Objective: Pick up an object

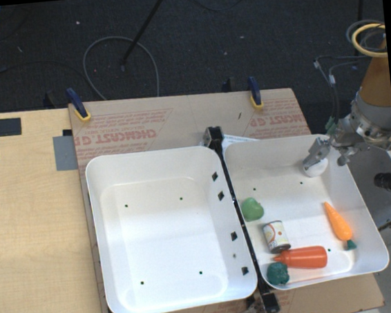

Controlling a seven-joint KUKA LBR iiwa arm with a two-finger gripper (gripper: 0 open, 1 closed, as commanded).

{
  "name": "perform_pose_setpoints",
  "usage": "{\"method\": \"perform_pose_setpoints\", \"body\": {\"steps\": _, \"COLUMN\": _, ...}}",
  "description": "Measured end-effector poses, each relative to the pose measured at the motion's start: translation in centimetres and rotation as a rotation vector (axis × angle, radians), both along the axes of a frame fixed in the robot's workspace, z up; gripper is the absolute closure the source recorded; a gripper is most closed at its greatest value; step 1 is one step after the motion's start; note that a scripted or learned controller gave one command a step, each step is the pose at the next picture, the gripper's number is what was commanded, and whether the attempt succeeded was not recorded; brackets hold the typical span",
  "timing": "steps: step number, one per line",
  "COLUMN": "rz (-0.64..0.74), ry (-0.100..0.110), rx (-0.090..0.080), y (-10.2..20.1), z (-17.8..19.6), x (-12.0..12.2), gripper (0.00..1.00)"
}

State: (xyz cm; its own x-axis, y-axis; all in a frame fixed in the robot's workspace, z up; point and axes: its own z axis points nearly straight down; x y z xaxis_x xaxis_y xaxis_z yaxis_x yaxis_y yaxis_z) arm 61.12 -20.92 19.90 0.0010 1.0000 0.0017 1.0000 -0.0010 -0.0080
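Observation:
My gripper [328, 158] hangs over the far right corner of the right bin [373, 259], below the grey wrist and orange band. Its two fingers [317, 150] stand apart, open, with nothing between them. A small white rounded piece [313, 168] shows just under the left finger; whether it belongs to the finger or lies in the bin I cannot tell. Lower in the same bin lie a green lump [252, 209], a small tin can [275, 235], a long orange-red piece [305, 257], a teal lump [278, 273] and an orange carrot [338, 223].
The left bin [99, 197] sits beside the right one, joined along a black central divider [230, 204]. Both rest on a cardboard sheet [178, 119] held by two clamps [255, 96] at the back. Cables lie on the dark floor behind.

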Motion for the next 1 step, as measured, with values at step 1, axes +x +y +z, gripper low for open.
{"method": "perform_pose_setpoints", "body": {"steps": 1, "rz": 0.001, "ry": -0.008, "rx": -0.002, "y": 0.0, "z": 0.43, "x": 0.17, "gripper": 0.0}}
